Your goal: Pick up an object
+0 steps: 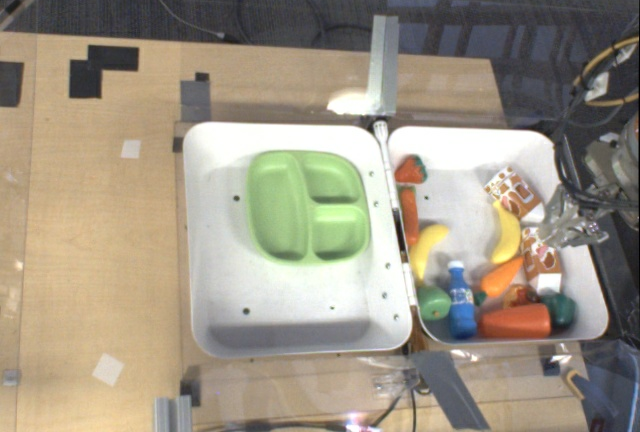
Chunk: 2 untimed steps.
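At the right of the frame the pincer (567, 223), its state impossible to tell, hangs over the right edge of the right bin (455, 156), just beside a curved yellow banana (507, 235) and a white-and-brown patterned carton (511, 190), among other bright toy foods crowded toward the bin's lower edge.

I see two white bins side by side on the bench. The left bin (210, 250) holds a green tray (305, 205) with three compartments. The right bin (455, 155) is crowded: two bananas (428, 248) (508, 235), a blue bottle (460, 300), an orange carrot (515, 320), a green piece (433, 302), and a strawberry (409, 169) near the top left corner. My gripper (562, 225) sits over the right edge of that bin, just beside a brown-and-white carton (513, 192). I can't make out its fingers.
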Motion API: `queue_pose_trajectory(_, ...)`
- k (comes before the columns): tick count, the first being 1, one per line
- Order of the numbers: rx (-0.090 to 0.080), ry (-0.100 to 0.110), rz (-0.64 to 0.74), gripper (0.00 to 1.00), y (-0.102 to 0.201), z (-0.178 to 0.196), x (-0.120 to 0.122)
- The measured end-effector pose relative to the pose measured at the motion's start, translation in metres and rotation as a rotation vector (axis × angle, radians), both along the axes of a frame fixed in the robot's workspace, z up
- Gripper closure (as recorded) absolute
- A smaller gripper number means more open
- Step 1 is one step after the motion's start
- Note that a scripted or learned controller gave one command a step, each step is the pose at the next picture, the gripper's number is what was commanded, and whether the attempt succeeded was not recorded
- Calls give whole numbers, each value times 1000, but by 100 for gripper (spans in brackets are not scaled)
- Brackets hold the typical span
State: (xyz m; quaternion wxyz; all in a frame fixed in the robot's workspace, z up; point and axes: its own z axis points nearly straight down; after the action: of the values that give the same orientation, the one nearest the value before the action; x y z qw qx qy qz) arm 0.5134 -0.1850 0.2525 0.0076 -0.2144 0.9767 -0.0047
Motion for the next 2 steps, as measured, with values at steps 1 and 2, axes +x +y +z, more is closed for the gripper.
queue_pose_trajectory(1, 1, 4, 171, 100, -1, -154, -11)
queue_pose_trajectory(2, 1, -6, 173, 0, 0, -154, -8)
